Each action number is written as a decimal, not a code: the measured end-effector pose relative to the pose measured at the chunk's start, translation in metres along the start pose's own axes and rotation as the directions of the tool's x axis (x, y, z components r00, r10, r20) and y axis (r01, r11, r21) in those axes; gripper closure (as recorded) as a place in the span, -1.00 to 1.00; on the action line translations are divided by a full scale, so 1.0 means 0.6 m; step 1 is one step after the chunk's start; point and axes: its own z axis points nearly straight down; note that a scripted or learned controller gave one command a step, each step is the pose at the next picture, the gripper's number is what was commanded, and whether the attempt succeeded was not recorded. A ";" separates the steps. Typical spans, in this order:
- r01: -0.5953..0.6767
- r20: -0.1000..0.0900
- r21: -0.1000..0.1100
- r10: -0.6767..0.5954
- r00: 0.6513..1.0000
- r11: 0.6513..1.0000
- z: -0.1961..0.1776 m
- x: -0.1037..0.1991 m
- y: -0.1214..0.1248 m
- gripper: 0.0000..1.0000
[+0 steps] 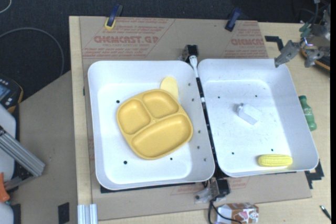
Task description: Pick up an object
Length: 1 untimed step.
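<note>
A yellow divided plate [154,123] lies in the left bin [105,165], with a pale yellow flat piece [170,86] poking out from behind its far edge. In the right bin [294,86] a small grey-white block [246,113] rests near the middle. A yellow corn cob [274,160] lies by that bin's near right corner. My gripper [302,51] hangs at the far right, above the right bin's back right corner and away from every object. Nothing is seen in it.
A green object [308,113] lies on the board just outside the right bin's right wall. Clamps [111,17] hold the cardboard base at the back. Cables and a small box [239,213] sit at the front edge.
</note>
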 end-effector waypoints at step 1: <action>0.005 0.005 -0.023 -0.005 1.000 1.000 -0.346 0.076 -0.038 -1.00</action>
